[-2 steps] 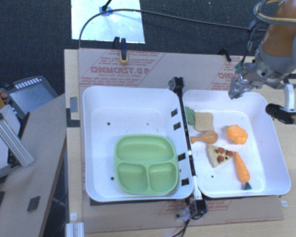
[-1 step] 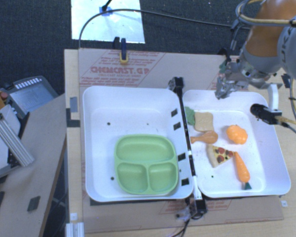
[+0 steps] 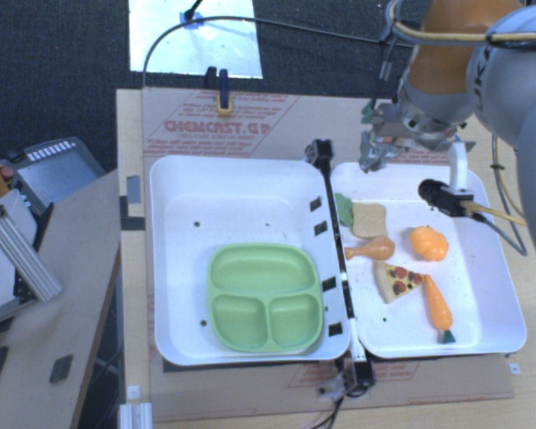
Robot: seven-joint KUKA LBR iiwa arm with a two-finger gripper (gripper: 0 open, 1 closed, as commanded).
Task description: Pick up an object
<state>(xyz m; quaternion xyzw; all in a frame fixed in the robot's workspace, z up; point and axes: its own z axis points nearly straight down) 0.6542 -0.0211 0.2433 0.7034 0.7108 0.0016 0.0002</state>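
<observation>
Above the right bin's (image 3: 509,329) far edge the claw (image 3: 372,159) hangs with nothing visibly held, jaw state unclear; toys lie below, so drop straight onto the isolated orange (image 3: 429,243), well clear of the wall.

Dark carpet, pale wood, one bright patch of glare.

Dark speckled carpet floor (image 3: 54,52) runs across the top and down the left, and on it lies a shiny square silver sheet (image 3: 196,25) catching the light hard, a thin black cable (image 3: 161,38) curving across it. Below sits the light wooden bench top (image 3: 129,114), covered by a flat cardboard sheet with red lettering (image 3: 219,125) and pinned at its far edge by a blue and yellow clamp (image 3: 222,92). At left, a second tan table surface (image 3: 71,275) carries a grey handheld control pendant (image 3: 49,172) and a slanted ribbed aluminium bar (image 3: 18,253).
</observation>
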